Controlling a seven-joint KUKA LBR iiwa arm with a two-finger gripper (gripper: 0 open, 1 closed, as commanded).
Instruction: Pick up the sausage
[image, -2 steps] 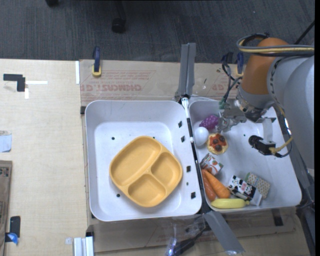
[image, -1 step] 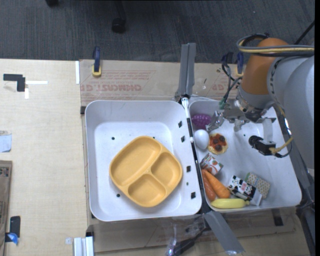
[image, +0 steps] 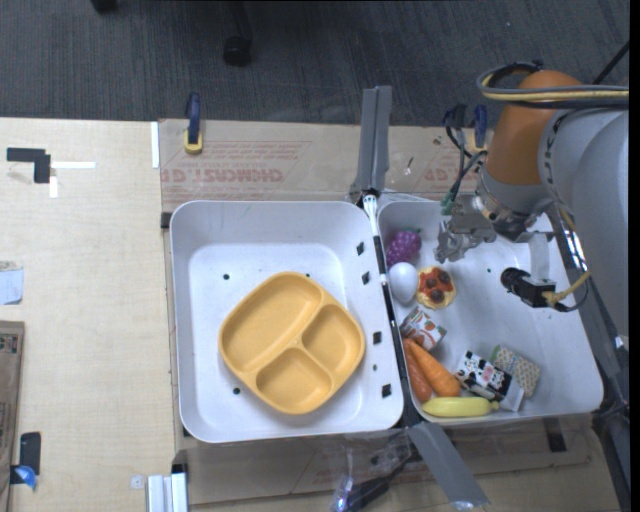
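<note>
Well to the view's left of the tool, a yellow divided plate (image: 292, 343) lies in the left bin (image: 190, 300). In the right bin (image: 560, 340), the sausage (image: 414, 377) appears to be the reddish piece beside an orange carrot (image: 436, 369), well below the tool and slightly to its left, near the front wall. The tool (image: 455, 242) hovers at the bin's far end, just beside the purple grapes (image: 404, 244). Whether it is open or closed cannot be told. The step looks like the approach. Next, the tool must travel toward the front and descend over the sausage.

a yellow three-compartment plastic plate (image: 291, 343) lies in the left white bin (image: 190, 300); purple grapes (image: 404, 243), a white egg (image: 402, 281), and a yellow banana (image: 458, 407) sit in the right white bin (image: 570, 350).
</note>
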